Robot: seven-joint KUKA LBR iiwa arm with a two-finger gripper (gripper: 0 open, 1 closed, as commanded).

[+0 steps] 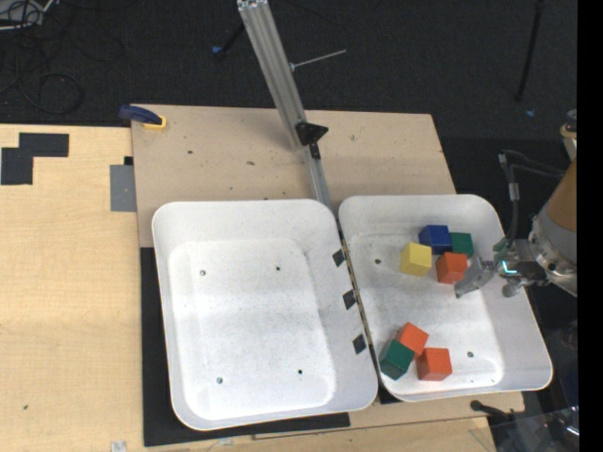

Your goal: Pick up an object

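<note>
The right bin point(490, 370) holds several coloured blocks. A yellow block point(415, 258), a blue block point(435, 236), a green block point(462, 244) and an orange block point(451, 266) cluster near its far right. Two more orange blocks point(412, 337) point(434, 363) and a green block point(397, 358) lie near the front. My gripper point(490, 285) hangs over the bin's right side, just right of the orange block in the cluster. It is open, with nothing between its fingers.
The left bin point(179, 234) sits beside the right one, joined by black clips along the shared edge. A slanted aluminium rail point(278, 69) rises behind the bins. A blue and yellow clamp point(143, 116) lies at the bench's far left corner.
</note>
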